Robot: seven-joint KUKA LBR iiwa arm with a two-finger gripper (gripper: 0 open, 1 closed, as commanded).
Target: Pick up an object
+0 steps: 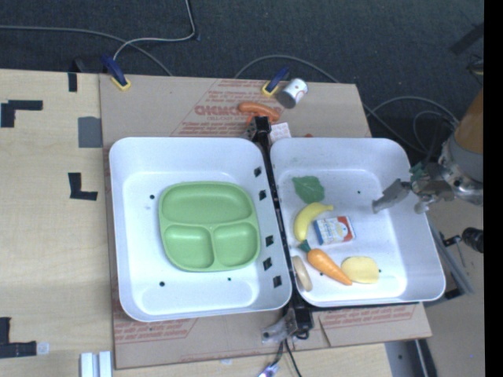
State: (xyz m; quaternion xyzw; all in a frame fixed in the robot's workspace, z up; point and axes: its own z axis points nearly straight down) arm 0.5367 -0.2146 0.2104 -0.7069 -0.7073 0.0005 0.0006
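Overhead, then, line by line:
Surface: a brown cardboard sheet (330, 104) lies under two shallow white bins set side by side.
Left bin (130, 179): holds a green divided plate (209, 225) with three compartments, lying flat near the middle.
Right bin (409, 273): holds the small objects, all gathered in its left and lower part.
Green leaf-like piece (308, 187): lies highest of the group, just above the banana.
Banana (308, 218): yellow, curved, touching the left side of the carton.
Small carton (332, 230): white with blue and red print, between the banana and the lemon.
Carrot (328, 265): orange, lying at a slant below the carton, its tip just beside the lemon.
Lemon (361, 269): pale yellow, near the bin's lower edge.
Tan oval piece (302, 273): by the bin's left wall, beside the carrot's thick end.
Pincer (391, 196): at the right bin's right side, well apart from the objects, with nothing seen in it; how far it is open, I cannot tell.
Arm (464, 159): reaches in from the right edge.
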